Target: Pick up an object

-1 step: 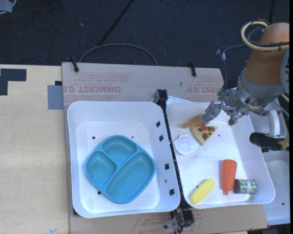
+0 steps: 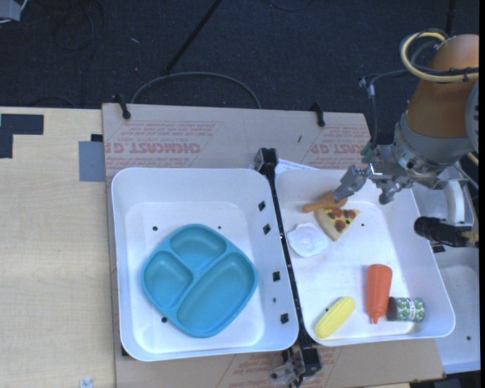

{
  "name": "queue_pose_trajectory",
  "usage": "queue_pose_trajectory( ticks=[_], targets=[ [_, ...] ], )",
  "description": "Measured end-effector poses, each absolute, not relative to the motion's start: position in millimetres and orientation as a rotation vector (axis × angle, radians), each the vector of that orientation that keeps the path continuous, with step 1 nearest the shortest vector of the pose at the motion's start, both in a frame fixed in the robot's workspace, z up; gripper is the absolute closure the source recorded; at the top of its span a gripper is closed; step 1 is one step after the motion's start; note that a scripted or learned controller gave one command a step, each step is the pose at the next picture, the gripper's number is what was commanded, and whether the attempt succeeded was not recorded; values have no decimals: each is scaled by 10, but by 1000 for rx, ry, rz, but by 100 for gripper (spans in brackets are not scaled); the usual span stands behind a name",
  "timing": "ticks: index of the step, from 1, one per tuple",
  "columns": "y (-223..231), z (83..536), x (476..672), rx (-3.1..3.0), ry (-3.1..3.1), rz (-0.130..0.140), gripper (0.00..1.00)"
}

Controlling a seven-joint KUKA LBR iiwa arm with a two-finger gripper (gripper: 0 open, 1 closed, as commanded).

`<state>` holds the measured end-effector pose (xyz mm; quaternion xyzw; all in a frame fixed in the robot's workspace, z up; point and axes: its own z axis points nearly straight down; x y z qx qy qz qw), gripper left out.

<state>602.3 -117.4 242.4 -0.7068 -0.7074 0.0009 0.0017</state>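
Observation:
The right bin (image 2: 436, 297) holds a toy pizza slice (image 2: 339, 221), a thin orange piece (image 2: 318, 206) beside it, a white lumpy item (image 2: 307, 240), an orange carrot (image 2: 377, 291), a yellow corn cob (image 2: 335, 317) and a small green can (image 2: 406, 309). My gripper (image 2: 367, 187) hovers over the bin's far edge, just above and right of the pizza slice. Its fingers are spread open with nothing between them; the left fingertip (image 2: 348, 186) is close to the thin orange piece.
The left bin (image 2: 129, 208) carries a blue divided plate (image 2: 198, 280). A black divider (image 2: 276, 249) runs between the two bins. Cardboard lies under both, with a wooden bench top to the left.

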Motion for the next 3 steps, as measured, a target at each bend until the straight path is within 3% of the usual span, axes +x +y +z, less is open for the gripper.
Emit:
queue_pose_trajectory(
  ticks=[3],
  targets=[
    [-1232,853,5883,-2219,-2217,4,0]
  ],
)
